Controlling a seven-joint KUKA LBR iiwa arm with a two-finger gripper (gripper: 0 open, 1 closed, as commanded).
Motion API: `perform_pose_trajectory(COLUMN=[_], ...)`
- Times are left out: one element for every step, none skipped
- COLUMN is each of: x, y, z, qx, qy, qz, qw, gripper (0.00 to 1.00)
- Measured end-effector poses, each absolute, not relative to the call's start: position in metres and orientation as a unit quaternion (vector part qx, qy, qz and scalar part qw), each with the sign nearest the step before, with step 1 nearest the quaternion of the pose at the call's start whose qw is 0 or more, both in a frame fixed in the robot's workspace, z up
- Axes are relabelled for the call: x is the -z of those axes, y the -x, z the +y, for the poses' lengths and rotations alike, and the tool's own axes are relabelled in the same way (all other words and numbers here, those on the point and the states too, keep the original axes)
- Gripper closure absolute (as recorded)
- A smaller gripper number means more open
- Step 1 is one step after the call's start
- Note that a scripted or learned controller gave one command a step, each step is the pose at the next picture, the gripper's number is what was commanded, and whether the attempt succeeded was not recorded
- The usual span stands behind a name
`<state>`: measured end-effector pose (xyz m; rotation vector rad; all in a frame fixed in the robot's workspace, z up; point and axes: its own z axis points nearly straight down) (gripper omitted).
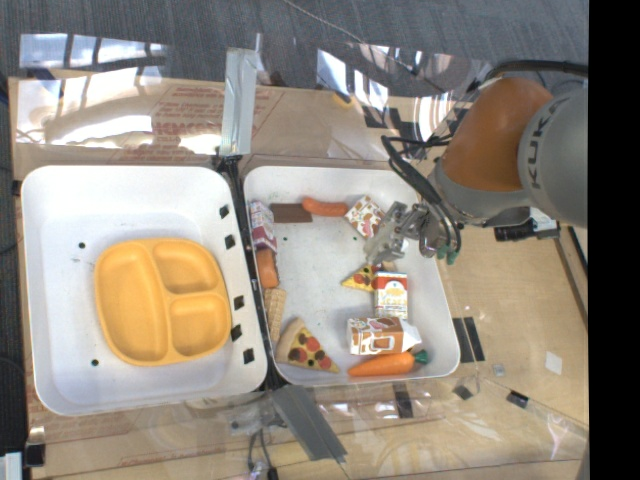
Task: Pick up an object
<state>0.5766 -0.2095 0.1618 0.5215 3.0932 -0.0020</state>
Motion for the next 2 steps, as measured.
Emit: perform_pose_trajectory(x=[-0.161,-0.092], y=[-0.576,-0.579], z=[-0.209,-0.194], qx=[0.0004,0.0002], qy=[-0.166,-0.178], qz=[0.986,0.984], qw=[0.002,0.001], gripper=[0.00,0.00])
